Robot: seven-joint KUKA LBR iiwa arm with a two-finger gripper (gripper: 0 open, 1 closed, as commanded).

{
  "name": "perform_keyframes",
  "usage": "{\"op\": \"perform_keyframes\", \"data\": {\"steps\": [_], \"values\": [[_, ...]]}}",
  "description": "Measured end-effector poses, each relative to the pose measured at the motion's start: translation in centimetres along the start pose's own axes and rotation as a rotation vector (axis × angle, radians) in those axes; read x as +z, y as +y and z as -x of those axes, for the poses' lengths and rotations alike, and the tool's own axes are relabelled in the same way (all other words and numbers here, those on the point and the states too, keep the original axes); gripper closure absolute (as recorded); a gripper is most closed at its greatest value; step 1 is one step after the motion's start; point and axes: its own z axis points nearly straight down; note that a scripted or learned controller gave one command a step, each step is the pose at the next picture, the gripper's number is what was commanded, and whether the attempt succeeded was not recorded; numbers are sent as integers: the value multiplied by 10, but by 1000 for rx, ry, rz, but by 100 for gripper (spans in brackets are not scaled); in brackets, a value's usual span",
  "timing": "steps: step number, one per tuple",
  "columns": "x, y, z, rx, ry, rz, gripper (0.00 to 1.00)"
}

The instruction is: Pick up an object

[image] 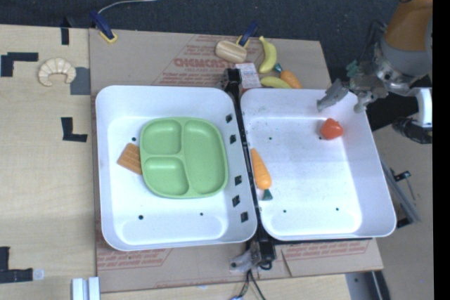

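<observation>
The gripper [346,96] hangs over the upper right rim of the right bin [316,221], its two fingers spread wide with nothing between them. The tomato [331,128] lies just below and slightly left of the jaws, inside the bin; being round, it has no long axis to match

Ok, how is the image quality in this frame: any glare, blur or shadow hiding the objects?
Camera view: even light, soft shadows; the white bins look bright but not blown out. The tomato, carrot and green tray read clearly. The whole frame is slightly soft, and the gripper at the right bin's far edge is a little blurred, so fine detail is lost.
</observation>
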Motion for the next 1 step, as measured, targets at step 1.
{"op": "perform_keyframes", "data": {"steps": [1], "values": [[127,21,30,1,0,-5,0]]}}
